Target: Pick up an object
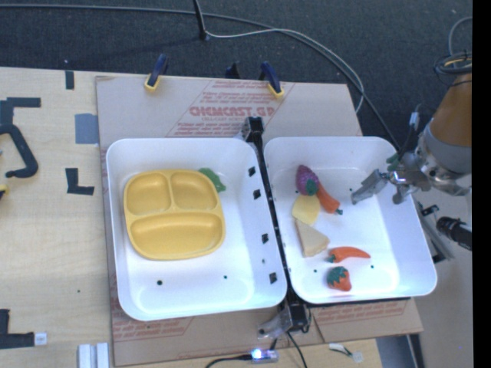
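Claw (381, 185): open, holding nothing, over right bin (406, 228). Nearest item: orange carrot (327, 199) at nine o'clock, long axis eleven-to-five.

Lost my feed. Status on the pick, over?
Gripper open, nothing between the jaws, above right bin. Nearest target: carrot beside purple toy. Path clear.

Red print runs across the cardboard sheet (230, 110) under the bins, along its far strip between the 2 blue clamps. The big line reads "CHEMCAST G.P", or near enough; its last letters run behind a black clip, so the ending is uncertain. Smaller red lines sit above and below it, too fine to read.
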`<action>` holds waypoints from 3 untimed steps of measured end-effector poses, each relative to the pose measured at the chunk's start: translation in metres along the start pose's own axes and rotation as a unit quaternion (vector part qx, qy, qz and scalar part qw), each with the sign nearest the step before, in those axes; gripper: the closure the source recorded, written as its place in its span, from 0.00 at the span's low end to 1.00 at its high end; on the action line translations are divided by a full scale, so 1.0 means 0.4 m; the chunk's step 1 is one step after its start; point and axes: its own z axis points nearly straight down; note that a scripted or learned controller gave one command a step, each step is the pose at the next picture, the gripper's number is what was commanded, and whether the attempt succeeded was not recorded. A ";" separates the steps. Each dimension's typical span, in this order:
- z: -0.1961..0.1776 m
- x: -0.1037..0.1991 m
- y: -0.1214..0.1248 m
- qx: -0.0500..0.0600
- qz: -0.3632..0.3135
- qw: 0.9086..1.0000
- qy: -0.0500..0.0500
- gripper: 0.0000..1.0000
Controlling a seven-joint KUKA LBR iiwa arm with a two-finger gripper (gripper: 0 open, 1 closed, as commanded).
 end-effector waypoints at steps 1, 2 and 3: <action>0.172 0.018 0.067 0.002 -0.027 1.000 0.001 0.00; 0.215 0.150 0.176 0.000 -0.003 1.000 0.001 0.00; 0.320 0.188 0.236 0.001 -0.001 1.000 0.000 0.00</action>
